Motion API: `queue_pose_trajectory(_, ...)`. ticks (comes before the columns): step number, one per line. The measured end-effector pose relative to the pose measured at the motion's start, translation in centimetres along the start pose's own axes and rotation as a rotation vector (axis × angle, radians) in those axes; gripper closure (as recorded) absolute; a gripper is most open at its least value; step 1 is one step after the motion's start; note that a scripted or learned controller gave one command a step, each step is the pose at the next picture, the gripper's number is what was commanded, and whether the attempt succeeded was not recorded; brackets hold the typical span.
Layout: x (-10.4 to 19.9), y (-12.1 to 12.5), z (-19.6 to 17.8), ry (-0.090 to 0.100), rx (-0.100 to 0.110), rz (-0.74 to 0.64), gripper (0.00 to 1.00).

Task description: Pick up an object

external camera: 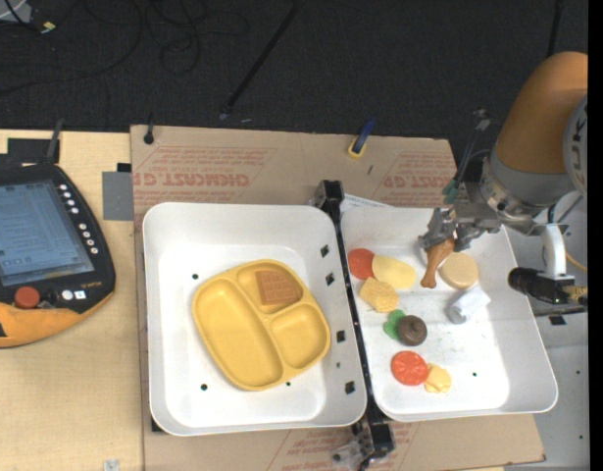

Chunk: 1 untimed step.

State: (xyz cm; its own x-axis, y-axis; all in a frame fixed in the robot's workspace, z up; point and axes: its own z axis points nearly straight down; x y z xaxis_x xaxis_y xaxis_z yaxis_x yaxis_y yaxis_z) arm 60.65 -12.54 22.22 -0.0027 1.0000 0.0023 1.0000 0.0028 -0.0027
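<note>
My gripper (446, 243) hangs over the back of the right bin (522, 361), under the orange-banded wrist. A slim brown stick-shaped toy (433, 265) slants down from between its fingers, upper end pinched, lower end near the bin floor. Close by lie a beige round piece (459, 271), a pale yellow piece (394, 273), a red disc (361, 263), a yellow waffle-like piece (378, 294), a brown ring on a green bit (411, 331), a red tomato slice (409, 367), a small yellow piece (437, 379) and a grey-white piece (468, 305).
The left bin (174, 263) holds a yellow divided plate (242, 337) with a brown square cracker (275, 287) in its back section. A black divider (342, 302) separates the bins. A control pendant (41, 253) lies at the far left of the bench.
</note>
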Motion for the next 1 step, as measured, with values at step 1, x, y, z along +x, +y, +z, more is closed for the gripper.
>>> queue_pose_trajectory(1,5.70,1.05,0.64,0.001,0.000,-0.002,1.00)
